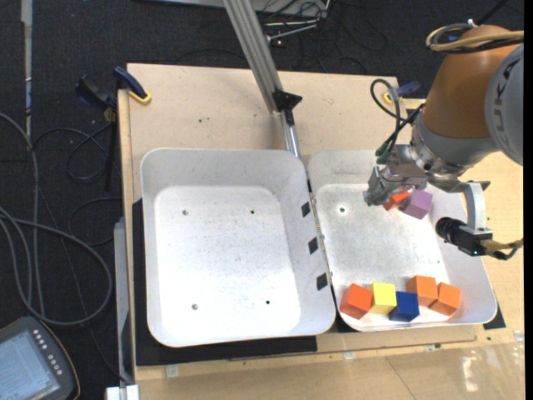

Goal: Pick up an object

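a small orange-red block [400, 197] is seen at the tip of the gripper [386, 195], in the upper part of the right bin [333, 169], and a purple block [417, 203] lies touching it at its four o'clock side. whether the orange-red block is actually clamped cannot be told, since the fingers are hidden by the gripper body and by the blocks; the state of the jaws is therefore left undecided. the gripper is carried by the grey arm with its orange band [468, 65], which enters from three o'clock and hangs over the bin's one o'clock corner. a cluster of blocks is gathered along the bin's six o'clock edge: an orange block [357, 300], a yellow block [384, 296] just beside it, a blue block [405, 307], and two further orange blocks [425, 288] [447, 297] toward five o'clock. the left bin [158, 223] is set touching the right bin at its nine o'clock side. a slanted metal pole [252, 40] runs from twelve o'clock down to the seam between the bins.
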`<state>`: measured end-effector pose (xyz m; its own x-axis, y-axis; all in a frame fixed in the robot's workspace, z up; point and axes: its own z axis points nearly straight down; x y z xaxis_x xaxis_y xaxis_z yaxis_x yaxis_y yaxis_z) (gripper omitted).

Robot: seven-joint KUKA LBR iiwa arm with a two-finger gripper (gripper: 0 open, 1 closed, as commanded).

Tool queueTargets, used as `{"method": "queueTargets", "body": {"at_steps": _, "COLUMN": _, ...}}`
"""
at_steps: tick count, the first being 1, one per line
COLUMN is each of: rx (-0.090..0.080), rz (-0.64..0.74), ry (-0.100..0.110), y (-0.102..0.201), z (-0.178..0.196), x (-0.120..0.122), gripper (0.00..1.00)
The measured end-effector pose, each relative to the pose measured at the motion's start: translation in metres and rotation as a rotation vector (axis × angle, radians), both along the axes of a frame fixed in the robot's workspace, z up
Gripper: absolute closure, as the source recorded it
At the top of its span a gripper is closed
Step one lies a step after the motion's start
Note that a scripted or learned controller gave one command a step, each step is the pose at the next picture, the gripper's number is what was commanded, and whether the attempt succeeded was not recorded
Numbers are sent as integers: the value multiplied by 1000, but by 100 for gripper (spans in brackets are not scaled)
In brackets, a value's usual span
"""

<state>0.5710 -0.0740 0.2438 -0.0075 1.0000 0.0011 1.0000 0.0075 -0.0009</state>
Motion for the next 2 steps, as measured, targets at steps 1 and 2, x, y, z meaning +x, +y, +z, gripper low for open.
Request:
{"method": "queueTargets", "body": {"at_steps": 1, "rx": 0, "rz": 1, "ry": -1, "y": 50, "z": -13, "x": 19, "gripper": 100}}
{"method": "queueTargets", "body": {"at_steps": 2, "rx": 1, "rz": 1, "ry": -4, "y": 99, "z": -14, "x": 49, "gripper": 100}}
